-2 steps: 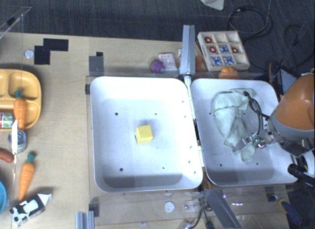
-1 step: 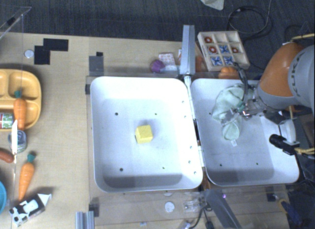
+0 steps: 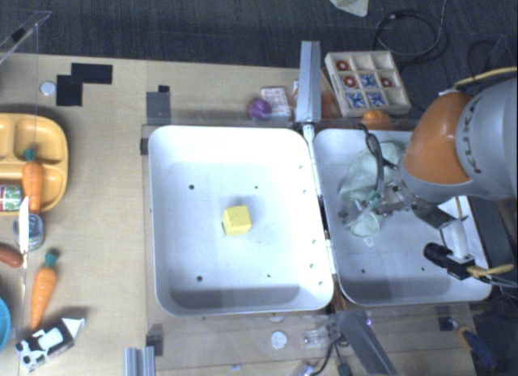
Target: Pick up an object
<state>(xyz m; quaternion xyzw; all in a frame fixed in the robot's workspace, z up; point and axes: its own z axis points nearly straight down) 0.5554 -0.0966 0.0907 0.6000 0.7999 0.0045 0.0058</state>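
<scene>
your arm [image 3: 465, 144] leans in over the right bin [image 3: 405, 277], and the pincer [image 3: 379, 203] sits low among a crumpled pale-green and clear bundle [image 3: 364, 180] near that bin's left wall. whether it has closed on anything, or how far it is open, you cannot tell from this slanted view: the wrist and the crinkled material hide the tips. treat the grip as unproven.

two candidates are on offer. the bundle lies right under the tool in the right bin. the yellow block [image 3: 237, 220] sits alone near the middle of the left bin [image 3: 174, 285], well apart from every wall.

if you stay with the bundle, my judgement is that it will handle badly: thin, soft stuff tends to slip or tear free, and loose folds can drag along the floor. bite into the thickest knot of it, not a stray edge, and lift straight up and slowly so you can see whether it comes away with the tool. keep clear of the divider between the bins, which lies close on the left.

if the lift comes up bare, the block is likely the easier target: firm, flat-sided, with room all round. come down square to two opposite faces, centred over it, and close only once the tips straddle it.
</scene>
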